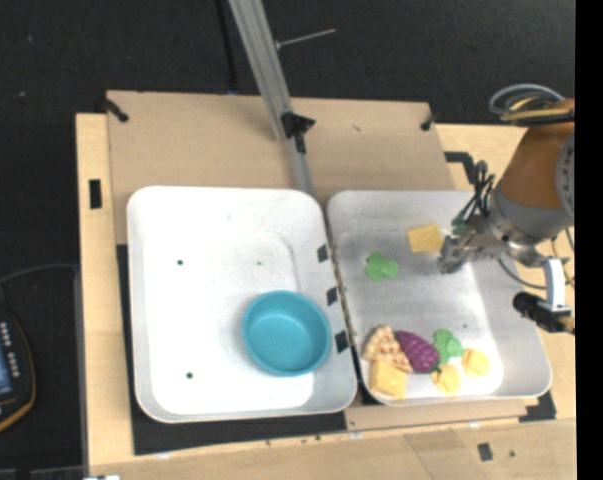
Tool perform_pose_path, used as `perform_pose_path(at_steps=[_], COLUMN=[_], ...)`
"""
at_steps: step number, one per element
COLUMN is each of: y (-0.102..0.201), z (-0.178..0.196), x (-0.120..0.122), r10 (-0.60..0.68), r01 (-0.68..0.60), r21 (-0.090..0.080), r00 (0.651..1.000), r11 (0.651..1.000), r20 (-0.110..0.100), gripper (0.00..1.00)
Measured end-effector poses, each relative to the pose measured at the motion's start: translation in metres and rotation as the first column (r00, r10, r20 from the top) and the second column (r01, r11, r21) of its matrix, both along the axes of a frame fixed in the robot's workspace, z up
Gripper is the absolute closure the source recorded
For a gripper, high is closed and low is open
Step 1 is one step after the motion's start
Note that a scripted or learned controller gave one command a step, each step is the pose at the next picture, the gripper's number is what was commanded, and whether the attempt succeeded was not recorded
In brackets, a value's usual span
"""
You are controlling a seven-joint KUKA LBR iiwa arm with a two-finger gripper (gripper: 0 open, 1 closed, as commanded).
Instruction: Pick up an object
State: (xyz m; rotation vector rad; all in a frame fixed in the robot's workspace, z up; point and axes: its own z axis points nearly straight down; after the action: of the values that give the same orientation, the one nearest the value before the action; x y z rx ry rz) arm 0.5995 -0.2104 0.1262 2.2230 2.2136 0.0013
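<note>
The gripper (453,255) hangs low over the right bin (501,368), just beside a yellow block (424,238) that lies near the bin's far wall. From where I stand I cannot tell how its jaws are set; they are a small dark blur, and nothing shows between them. The yellow block sits apart from the gripper on its left side, not touched as far as I can see. A little further left of the gripper lies a green toy (381,267) on the bin floor. Nearer the front edge of the right bin a cluster of small toys (421,358) lies heaped together: yellow pieces, a purple one, a green one and a waffle-patterned one. A blue bowl (284,333) stands upright in the left bin (181,228), close to the wall shared with the right bin.
</note>
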Motion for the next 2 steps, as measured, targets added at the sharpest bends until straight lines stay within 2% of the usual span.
perform_pose_path(at_steps=[1, 2], y=[0.000, -0.003], z=[0.062, 0.124], x=[0.010, 0.010], r10=[0.007, 0.007], r01=[-0.007, -0.007], r21=[-0.001, 0.000], r00=[1.000, 1.000], r11=[1.000, 1.000], r20=[0.005, 0.001], gripper=[1.00, 1.00])
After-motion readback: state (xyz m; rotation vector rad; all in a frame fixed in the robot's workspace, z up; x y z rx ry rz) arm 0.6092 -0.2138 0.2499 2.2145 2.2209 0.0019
